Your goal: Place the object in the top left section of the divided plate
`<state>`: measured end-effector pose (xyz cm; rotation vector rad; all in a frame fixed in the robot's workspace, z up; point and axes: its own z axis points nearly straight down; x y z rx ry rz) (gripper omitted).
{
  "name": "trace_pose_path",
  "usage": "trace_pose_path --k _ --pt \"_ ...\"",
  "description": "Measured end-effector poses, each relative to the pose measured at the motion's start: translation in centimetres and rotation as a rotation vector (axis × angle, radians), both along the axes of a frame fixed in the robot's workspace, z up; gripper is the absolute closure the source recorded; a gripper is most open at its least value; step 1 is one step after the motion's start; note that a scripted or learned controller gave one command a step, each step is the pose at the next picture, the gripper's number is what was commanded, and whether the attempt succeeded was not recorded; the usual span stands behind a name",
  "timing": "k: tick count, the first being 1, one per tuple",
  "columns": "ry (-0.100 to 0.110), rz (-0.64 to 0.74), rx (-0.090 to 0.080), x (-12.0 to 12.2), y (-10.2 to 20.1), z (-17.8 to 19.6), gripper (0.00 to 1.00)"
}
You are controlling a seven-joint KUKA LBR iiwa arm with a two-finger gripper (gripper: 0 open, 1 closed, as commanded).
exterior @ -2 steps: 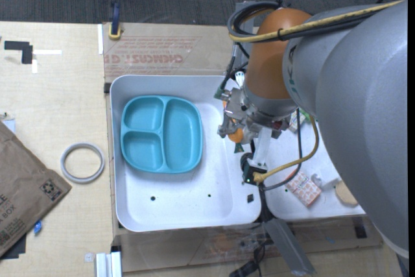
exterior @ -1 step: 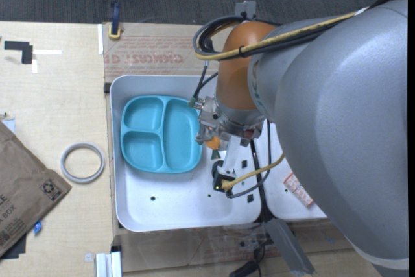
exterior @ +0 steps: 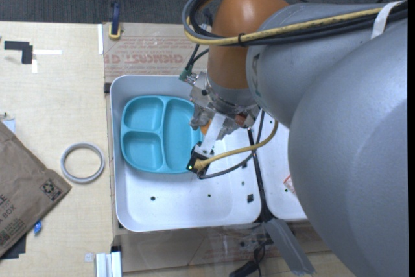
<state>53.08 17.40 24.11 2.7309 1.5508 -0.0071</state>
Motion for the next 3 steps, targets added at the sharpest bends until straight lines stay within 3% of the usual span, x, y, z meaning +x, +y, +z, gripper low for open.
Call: trace_pose_path --k 1,3 --pt "0.0 -0.254 -0.001 1.7 -6.4 5.4 1.0" --pt "0.0 -0.558 -0.002 5.2 -5.3 -2.9 1.0"
